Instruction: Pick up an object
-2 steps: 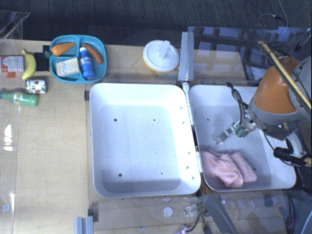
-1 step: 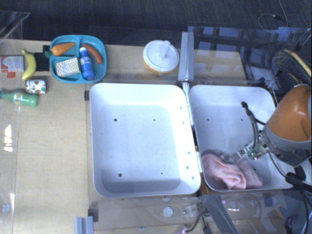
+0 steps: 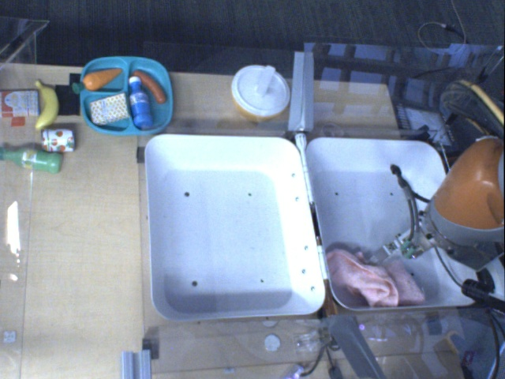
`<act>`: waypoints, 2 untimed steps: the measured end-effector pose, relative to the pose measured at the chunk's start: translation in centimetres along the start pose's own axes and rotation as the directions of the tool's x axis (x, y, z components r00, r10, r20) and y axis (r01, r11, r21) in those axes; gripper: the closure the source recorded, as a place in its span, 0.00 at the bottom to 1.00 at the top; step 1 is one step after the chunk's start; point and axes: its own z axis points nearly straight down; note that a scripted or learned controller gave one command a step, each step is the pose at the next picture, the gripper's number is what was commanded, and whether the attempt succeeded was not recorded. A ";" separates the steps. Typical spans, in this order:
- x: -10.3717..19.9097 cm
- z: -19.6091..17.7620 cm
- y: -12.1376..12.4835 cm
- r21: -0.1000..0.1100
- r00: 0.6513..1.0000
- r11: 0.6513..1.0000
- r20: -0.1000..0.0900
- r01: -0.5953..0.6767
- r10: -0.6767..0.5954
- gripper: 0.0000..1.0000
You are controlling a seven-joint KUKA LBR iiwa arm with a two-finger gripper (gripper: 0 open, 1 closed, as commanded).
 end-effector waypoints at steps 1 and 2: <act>1.7 0.1 5.3 -0.001 1.000 1.000 -0.003 -0.015 0.015 0.00; 1.5 -1.2 5.5 -0.007 1.000 1.000 0.004 -0.013 0.013 1.00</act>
